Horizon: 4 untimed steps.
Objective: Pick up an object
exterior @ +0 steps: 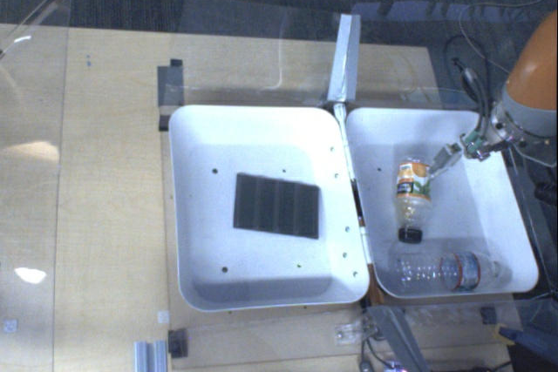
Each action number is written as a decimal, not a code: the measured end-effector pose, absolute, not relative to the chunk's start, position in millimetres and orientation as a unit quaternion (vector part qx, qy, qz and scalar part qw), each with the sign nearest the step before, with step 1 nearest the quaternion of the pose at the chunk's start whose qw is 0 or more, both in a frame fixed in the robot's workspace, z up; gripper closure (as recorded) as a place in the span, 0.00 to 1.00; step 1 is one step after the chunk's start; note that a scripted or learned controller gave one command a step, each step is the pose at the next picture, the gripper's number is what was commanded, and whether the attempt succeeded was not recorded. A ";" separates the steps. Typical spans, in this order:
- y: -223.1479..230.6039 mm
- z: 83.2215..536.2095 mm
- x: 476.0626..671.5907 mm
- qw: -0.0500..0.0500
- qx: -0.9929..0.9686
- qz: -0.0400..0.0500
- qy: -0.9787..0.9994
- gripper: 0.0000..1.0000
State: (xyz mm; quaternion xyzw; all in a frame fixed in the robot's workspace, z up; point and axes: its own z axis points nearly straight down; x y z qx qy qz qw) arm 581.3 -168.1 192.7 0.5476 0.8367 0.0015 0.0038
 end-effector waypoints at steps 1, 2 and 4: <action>-125.6 116.6 594.8 0.003 0.566 0.002 0.824 0.00; -158.4 89.7 524.2 0.006 0.509 0.002 0.861 0.00; -94.8 90.4 493.2 0.008 0.553 0.005 0.833 0.00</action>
